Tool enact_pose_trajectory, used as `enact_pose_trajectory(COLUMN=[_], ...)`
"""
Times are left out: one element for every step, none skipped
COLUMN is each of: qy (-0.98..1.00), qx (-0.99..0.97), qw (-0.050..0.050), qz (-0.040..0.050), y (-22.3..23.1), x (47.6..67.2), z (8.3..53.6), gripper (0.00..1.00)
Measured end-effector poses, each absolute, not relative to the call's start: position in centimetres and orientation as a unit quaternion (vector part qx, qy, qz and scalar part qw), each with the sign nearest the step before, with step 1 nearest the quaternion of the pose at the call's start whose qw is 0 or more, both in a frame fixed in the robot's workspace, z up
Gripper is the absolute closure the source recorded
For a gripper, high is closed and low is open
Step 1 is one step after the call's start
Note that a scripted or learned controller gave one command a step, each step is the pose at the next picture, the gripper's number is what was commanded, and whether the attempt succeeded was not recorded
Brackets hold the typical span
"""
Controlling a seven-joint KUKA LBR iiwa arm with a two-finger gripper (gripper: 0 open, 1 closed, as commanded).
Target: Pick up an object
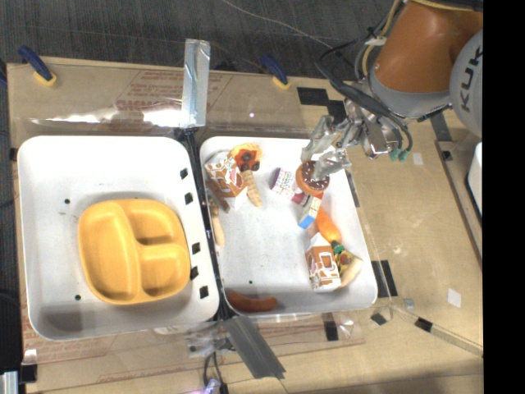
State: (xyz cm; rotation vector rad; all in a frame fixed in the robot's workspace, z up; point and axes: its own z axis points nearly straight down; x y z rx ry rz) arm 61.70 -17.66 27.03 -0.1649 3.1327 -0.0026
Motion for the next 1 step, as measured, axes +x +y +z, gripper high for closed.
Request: enact_pose_trajectory(qy=[1.000], qx=[-0.031], qw=[0.001], qz=[0.0008], y=[-9.93], x=[65.80], z=[24.01], gripper=[1.00])
